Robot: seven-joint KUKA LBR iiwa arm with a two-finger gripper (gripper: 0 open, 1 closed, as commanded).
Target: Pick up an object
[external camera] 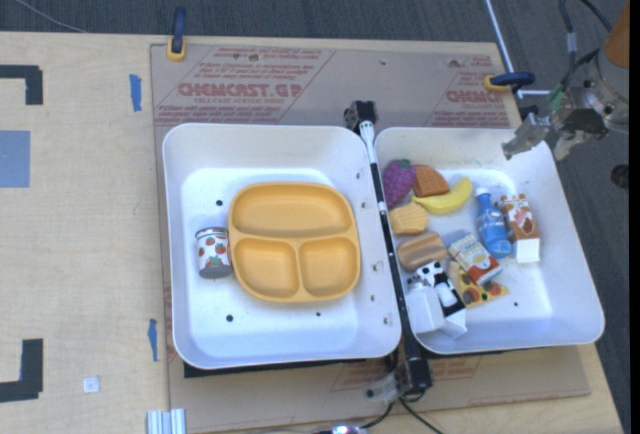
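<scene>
Still approach step: gripper [545, 134] empty, fingers spread, above bin's [575, 252] far rim; you lower toward banana [447, 197] below-left.

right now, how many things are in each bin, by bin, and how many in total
Left bin: 2, a yellow divided plate and a small can
Right bin: about 11 small toy foods, among them purple grapes, a banana and a blue bottle; the heap overlaps, so this count is rough
Total: about 13
</scene>
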